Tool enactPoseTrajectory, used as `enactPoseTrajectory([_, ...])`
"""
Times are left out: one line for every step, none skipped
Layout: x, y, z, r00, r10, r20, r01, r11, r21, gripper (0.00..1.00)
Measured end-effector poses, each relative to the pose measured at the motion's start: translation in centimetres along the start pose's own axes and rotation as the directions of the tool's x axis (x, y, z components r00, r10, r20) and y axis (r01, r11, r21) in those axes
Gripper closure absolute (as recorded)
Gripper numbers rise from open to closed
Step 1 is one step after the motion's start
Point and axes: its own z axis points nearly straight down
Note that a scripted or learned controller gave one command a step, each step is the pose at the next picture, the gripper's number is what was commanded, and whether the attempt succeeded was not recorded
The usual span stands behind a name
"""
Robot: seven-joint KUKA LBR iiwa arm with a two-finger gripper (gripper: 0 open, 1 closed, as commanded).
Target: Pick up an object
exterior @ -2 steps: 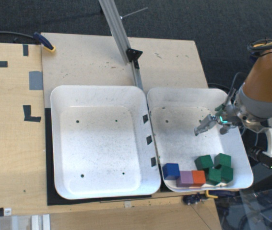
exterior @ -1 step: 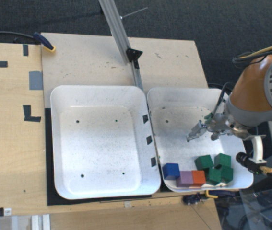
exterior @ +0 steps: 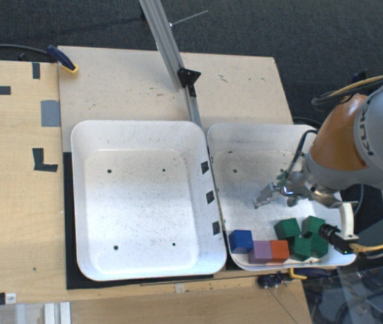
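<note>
While the grey arm (exterior: 353,140) with its orange band reaches in from the right over the right-hand white bin (exterior: 245,140), its hand (exterior: 267,198) hangs low above the bin's bare floor, near the middle of that bin. The fingers are small and blurred against the white, so I cannot tell how far apart they stand, and nothing can be made out between them. The objects lie gathered along the near edge of the right bin: a blue block (exterior: 241,240) near the wall shared with the other bin, a purple block (exterior: 262,250) just beside it, and an orange block (exterior: 279,250) touching the purple one. Past these sit green blocks (exterior: 302,238), bunched close together toward the bin's right corner, partly beside the arm's wrist. All of the blocks lie apart from the hand, nearer the camera than it. The left-hand white bin (exterior: 83,154) stands alongside on the wooden worktop (exterior: 15,181), and a slanted metal rail (exterior: 161,29) crosses above the bins.
</note>
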Motion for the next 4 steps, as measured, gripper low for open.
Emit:
enactPoseTrajectory([0.1, -0.1, 1.5, 1.0, 0.0, 0.001, 0.0, 1.0, -0.004, 0.0])
enactPoseTrajectory([0.1, -0.1, 0.4, 1.0, -0.001, -0.001, 0.001, 1.0, -0.004, 1.0])
enactPoseTrajectory([0.2, 0.5, -3.9, 1.0, -0.001, 0.002, 0.001, 1.0, -0.011, 1.0])
enactPoseTrajectory([0.8, 0.0, -8.5, 1.0, -0.001, 0.001, 0.001, 1.0, -0.011, 1.0])
